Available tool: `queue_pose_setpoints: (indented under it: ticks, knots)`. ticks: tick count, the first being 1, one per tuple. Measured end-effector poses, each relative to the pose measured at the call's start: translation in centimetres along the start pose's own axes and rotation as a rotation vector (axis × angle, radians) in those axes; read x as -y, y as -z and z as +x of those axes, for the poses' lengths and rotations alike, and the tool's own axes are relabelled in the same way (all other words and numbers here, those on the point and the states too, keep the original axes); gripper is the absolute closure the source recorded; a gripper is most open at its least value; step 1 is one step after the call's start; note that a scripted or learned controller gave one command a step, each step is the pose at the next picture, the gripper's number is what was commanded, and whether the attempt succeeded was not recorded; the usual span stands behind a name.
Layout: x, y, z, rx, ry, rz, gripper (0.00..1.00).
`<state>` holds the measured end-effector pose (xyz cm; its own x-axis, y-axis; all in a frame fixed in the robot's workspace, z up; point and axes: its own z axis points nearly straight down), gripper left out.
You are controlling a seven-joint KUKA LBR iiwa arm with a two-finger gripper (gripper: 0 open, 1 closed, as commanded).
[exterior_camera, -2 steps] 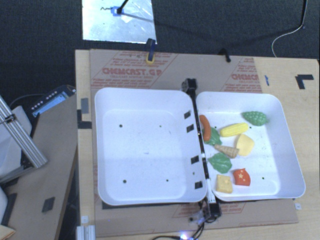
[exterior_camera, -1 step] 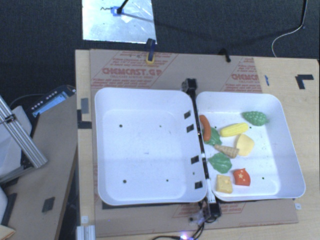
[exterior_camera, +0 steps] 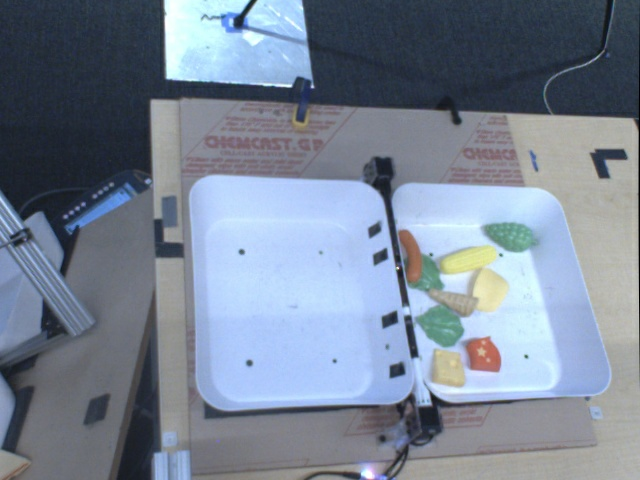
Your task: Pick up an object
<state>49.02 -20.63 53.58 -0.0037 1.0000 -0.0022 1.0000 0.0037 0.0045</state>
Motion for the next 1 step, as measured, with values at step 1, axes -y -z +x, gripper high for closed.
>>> queue_pose_setpoints:
  ticks: [1]
  knots:
    - [-0.27,-0.03,-0.01,0.0,0.0,0.001,1.0]
